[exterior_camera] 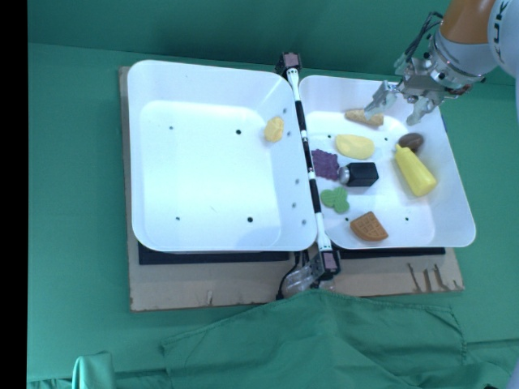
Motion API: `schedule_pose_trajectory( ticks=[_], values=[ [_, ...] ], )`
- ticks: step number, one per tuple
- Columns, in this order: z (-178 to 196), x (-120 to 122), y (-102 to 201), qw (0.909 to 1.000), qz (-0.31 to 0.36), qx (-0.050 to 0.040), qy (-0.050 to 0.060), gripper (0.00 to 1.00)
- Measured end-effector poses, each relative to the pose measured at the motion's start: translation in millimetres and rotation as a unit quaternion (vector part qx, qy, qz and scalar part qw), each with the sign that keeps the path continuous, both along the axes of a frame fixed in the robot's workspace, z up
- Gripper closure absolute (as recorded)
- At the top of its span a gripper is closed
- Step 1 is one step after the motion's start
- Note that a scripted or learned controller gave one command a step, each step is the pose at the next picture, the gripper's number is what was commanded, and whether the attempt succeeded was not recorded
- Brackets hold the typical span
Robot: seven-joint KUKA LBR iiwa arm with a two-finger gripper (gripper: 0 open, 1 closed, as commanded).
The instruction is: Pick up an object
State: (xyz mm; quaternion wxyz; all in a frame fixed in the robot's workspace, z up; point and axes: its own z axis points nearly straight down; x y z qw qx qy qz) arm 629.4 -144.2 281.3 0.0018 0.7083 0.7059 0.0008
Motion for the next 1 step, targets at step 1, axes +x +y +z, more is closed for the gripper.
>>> schedule_pose_trajectory(
  ticks=[1],
  values=[
    [-93.3,-38.0,-22.4,1.0000,-0.002,0.0006,0.004,0.00]
  ],
)
